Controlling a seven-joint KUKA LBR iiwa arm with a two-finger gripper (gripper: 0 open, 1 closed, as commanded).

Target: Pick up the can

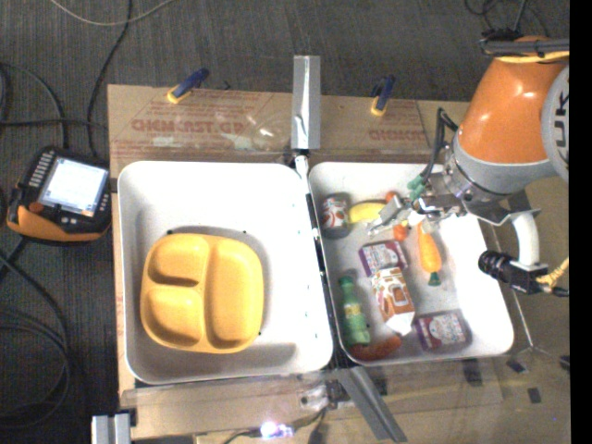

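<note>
**Desk:** What did the overhead camera catch at the bench?

**Photographer:** A grey arm (518, 109) with its orange band reached in from the right, over the right bin (490, 336). Its gripper (404, 208) hung above the upper middle of that bin, near a yellow, banana-like item (367, 213).

**Desk:** Was it holding anything?

**Photographer:** I could not tell. The tip was small and cluttered at that angle, and how wide it stood could not be read. Nothing plainly sat in its grasp.

**Desk:** And the can?

**Photographer:** The can (335, 215) was in the right bin's upper left corner, close to the dividing wall, just beside the yellow item and left of the gripper. It was apart from the tool.

**Desk:** What else lay in that bin?

**Photographer:** An orange carrot-shaped piece (429, 252) lay below the gripper. A purple packet (380, 256) and a red-and-white carton (394, 294) were mid-bin, a green bottle (351, 311) along the left wall, a red sausage-like item (377, 347) at the near edge, and another purple packet (440, 329) toward the near right corner.

**Desk:** The left bin?

**Photographer:** The left bin (139, 188) held a yellow divided tray (203, 291). A handheld control pendant (61, 195) rested on the floor to the left, and two clamps (188, 84) gripped the cardboard sheet (222, 123) at the far edge.
</note>
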